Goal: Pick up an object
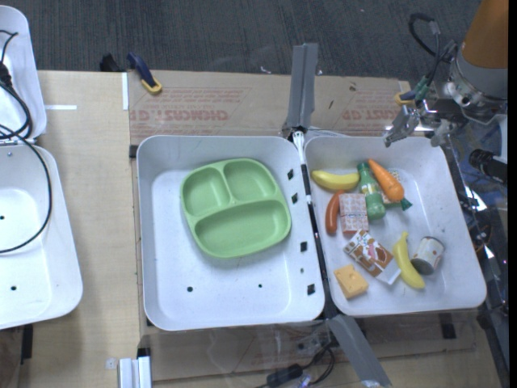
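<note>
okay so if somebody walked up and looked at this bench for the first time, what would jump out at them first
Probably the green divided plate, lying alone in the left bin. Next, the bright clutter of toy food in the right bin: two bananas, a carrot, a cheese wedge and a small can. Above that bin's far right corner hangs the gripper, under the arm's orange band.

Behind my two bins lies a flattened cardboard sheet point(242, 103) with red print across it. It sits upside down from the camera, and I can't make the letters out with certainty. The small cartons point(371, 253) in my right bin point(464, 241) carry printing too small to read.
</note>
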`<action>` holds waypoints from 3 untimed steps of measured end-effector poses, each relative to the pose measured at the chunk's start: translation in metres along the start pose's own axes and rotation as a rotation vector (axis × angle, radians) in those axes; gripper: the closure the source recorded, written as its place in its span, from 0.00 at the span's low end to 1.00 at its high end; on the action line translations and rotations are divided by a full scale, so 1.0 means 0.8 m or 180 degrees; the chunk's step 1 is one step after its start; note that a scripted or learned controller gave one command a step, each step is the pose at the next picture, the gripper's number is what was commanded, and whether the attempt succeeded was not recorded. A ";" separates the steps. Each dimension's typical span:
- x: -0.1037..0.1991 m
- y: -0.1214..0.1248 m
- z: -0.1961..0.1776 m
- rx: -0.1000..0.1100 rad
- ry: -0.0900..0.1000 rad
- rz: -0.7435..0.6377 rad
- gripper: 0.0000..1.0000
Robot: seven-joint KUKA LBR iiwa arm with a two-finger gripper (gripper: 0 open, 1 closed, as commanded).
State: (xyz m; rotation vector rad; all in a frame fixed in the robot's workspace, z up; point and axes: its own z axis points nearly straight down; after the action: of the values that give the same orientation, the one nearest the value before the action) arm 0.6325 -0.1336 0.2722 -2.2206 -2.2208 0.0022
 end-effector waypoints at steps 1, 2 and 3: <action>0.020 -0.010 0.173 -0.0033 -0.0006 0.0296 0.00; -0.070 -0.043 0.226 -0.0002 -0.0002 0.0370 0.00; -0.071 -0.036 0.202 -0.0051 -0.0011 0.0365 1.00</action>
State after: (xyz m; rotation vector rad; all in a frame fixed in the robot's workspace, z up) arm 0.6031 -0.1901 0.1102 -2.3547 -2.0989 -0.0114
